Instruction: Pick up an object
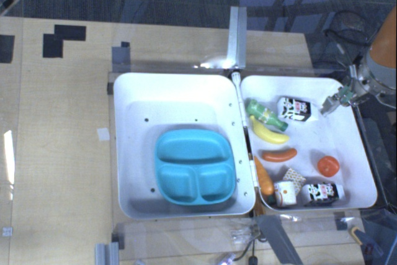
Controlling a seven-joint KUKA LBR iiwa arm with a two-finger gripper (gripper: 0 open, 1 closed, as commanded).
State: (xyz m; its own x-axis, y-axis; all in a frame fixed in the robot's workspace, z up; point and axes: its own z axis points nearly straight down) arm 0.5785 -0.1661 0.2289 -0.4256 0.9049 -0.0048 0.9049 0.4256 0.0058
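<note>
Tool [330, 103] low over the far right corner of the right bin [347, 133], close to the rim, with nothing visibly in it. Released or clenched: cannot tell at this size.

Nearest to it, just left and apart from it, a black-and-white carton [293, 108] lying flat. Past that, a green bottle [265, 113] resting against a banana [268, 132], both hard by the divider. Toward the front, an orange sausage [278, 155], a red tomato [328, 165] alone on bare floor, a carrot [263, 178] along the divider wall, and a small cup [285, 193] touching a second carton [321, 192]. In the left bin [139, 127], a blue divided plate [195, 166].

Likely to close on bare white floor if sent straight down from here (seemingly no object directly beneath). Easy to clip the rim so near the corner. Round tomato apt to roll out of a pinch off centre. Bottle and banana, touching, prone to being nudged together or half-caught. Cup and second carton the same.
</note>
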